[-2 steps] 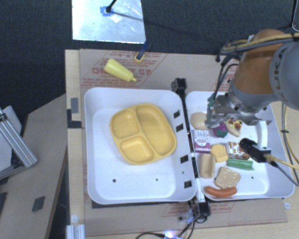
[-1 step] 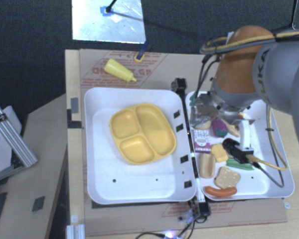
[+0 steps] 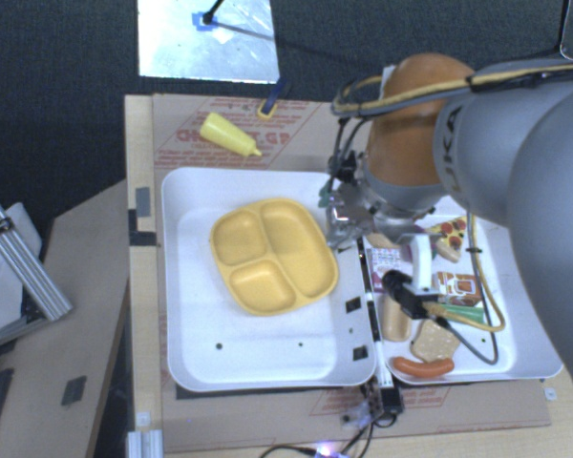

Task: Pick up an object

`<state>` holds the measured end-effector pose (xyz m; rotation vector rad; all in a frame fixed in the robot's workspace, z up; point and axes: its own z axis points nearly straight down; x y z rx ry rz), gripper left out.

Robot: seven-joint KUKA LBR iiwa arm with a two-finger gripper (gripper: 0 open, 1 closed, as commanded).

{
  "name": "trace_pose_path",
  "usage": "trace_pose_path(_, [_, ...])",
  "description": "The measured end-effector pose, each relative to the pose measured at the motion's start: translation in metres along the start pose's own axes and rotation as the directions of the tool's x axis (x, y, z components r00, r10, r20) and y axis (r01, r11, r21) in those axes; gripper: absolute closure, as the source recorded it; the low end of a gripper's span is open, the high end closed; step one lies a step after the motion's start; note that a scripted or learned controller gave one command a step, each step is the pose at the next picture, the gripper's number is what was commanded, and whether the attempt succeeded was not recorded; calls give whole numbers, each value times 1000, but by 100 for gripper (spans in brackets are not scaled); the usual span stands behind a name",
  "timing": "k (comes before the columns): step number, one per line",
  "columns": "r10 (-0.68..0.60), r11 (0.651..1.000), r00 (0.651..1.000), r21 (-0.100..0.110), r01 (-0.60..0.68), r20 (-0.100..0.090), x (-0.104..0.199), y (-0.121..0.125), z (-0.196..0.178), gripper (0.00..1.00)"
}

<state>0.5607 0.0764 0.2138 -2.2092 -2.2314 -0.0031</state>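
Note:
A yellow divided plate (image 3: 270, 254) lies in the left bin (image 3: 196, 351). The right bin (image 3: 525, 356) holds several toy foods: a pizza slice (image 3: 450, 239), a small printed box (image 3: 456, 283), a tan cracker (image 3: 433, 340), a red sausage (image 3: 422, 367) and a tan bread piece (image 3: 395, 322). My gripper (image 3: 343, 225) hangs low over the wall between the two bins, just right of the plate's right rim. The arm's wrist covers the far part of the right bin. Nothing is seen held.
A yellow squeeze bottle (image 3: 229, 134) lies on the cardboard (image 3: 296, 127) behind the left bin. A shiny metal sheet (image 3: 208, 25) sits farther back. A metal frame (image 3: 19, 265) stands at the left edge.

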Motion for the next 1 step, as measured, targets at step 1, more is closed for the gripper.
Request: trace_pose_path(1, [2, 1000, 1000, 0, -2, 1, 29, -12, -6, 100])
